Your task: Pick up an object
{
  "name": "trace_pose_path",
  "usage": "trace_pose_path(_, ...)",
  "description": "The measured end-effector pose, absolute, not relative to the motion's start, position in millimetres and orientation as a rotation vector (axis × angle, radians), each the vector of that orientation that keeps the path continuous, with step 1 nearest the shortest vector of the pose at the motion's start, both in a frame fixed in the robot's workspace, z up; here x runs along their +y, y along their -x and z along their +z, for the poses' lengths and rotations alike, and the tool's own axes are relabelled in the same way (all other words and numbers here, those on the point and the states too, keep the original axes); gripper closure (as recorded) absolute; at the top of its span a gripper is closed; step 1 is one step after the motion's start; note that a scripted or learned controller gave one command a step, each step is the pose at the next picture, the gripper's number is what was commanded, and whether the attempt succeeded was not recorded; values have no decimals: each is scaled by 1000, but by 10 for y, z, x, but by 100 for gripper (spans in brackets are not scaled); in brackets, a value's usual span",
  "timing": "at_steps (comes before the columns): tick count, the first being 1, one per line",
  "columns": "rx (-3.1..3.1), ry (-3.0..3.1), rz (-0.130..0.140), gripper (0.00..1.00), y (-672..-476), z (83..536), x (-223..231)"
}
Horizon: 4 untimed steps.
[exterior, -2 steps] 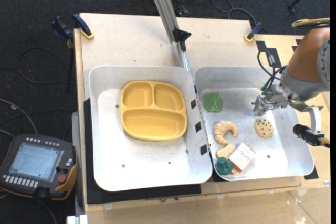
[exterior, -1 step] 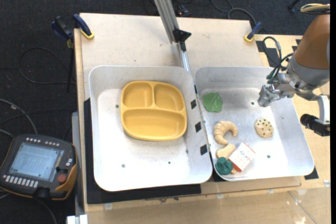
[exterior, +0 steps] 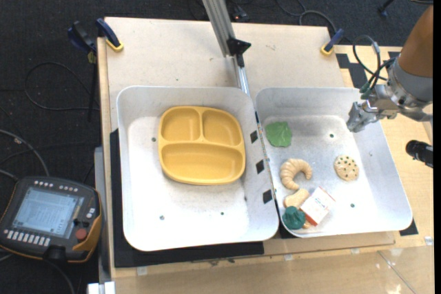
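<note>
Arm is reaching in from the right, claw (exterior: 358,117) hanging over the upper right rim of the right bin (exterior: 386,169), above the bin floor and well apart from every item; cannot tell whether it is released or clenched, the tip is too small and blurred, and nothing is visibly sitting in it. Candidate objects are all lying in the right bin: a green leaf-shaped piece (exterior: 278,133) near the top left, a cookie (exterior: 346,167) nearest the claw, a croissant (exterior: 296,172) mid-bin, and a cluster at the bottom edge where a small red-and-white box (exterior: 318,206) is lying just beside a dark green lump (exterior: 295,217) and a tan piece (exterior: 296,198). The left bin (exterior: 138,169) is carrying a yellow divided plate (exterior: 202,145), wide and flat, likely a poor fit for a narrow claw. Judging by looks, these are toy foods: light, probably stiff plastic or firm foam, not fragile, possibly a bit slick. Cookie looks like the best bet: isolated, close, free space all round; it is lying flat, so pinching across its width with fingertips going right down to the bin floor seems right. Croissant is the fallback, taken across the thick middle of the curve. The bottom cluster is risking a double contact. Tabletop (exterior: 172,51) beyond the bins is carrying clamps only.
</note>
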<state>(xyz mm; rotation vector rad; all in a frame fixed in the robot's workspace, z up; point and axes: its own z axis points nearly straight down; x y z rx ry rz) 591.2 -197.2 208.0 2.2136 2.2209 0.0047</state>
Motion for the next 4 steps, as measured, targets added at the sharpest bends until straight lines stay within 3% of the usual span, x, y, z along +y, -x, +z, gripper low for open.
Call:
trace_pose_path(1, 2222, -2215, 3, 100, -5923, 2287, -1970)
trace_pose_path(3, 2232, -2214, 2, 100, -5726, 2319, -953)
trace_pose_path(4, 2233, -2214, 1, 100, -5540, 2309, -378)
